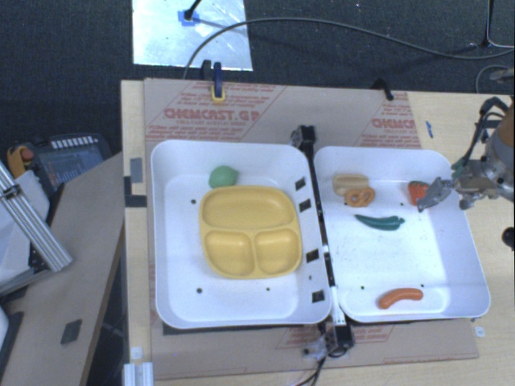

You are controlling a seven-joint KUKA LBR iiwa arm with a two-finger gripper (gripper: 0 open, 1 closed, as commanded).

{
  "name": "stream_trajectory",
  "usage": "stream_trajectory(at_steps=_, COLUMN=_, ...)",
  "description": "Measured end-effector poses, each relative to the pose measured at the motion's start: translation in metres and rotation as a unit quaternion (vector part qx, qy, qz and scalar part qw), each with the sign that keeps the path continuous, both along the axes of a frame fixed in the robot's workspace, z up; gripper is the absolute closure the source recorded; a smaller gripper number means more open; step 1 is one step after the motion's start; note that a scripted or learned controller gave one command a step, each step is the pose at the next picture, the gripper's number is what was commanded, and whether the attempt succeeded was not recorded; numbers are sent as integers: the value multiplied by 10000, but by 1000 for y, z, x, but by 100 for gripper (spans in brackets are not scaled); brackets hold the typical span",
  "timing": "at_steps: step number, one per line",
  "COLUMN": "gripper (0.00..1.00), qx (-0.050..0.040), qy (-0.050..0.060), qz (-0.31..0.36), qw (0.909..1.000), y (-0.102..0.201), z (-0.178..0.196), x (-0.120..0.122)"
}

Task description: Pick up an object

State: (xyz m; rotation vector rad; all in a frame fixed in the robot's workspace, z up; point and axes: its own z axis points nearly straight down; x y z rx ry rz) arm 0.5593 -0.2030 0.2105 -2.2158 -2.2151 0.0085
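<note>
Two white bins on the surface. Left bin [173, 240]: yellow divided tray [248, 230], green lump [224, 176] touching its far edge. Right bin [451, 272]: pretzel [360, 196] on a tan piece [350, 183], green pepper [380, 222], sausage [400, 297] near, red item [418, 191] far right. Gripper [432, 195] just beside red item; fingers' spread cannot be told.

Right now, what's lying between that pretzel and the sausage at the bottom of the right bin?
In the camera view, a dark green pepper lies between the pretzel and the sausage; below it, bare white bin floor.
</note>
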Motion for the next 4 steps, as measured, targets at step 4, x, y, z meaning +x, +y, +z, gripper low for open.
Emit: stream_trajectory(at_steps=4, gripper=0, qx=6, qy=-88, qz=18, qw=10000, y=1, z=-119, x=15)
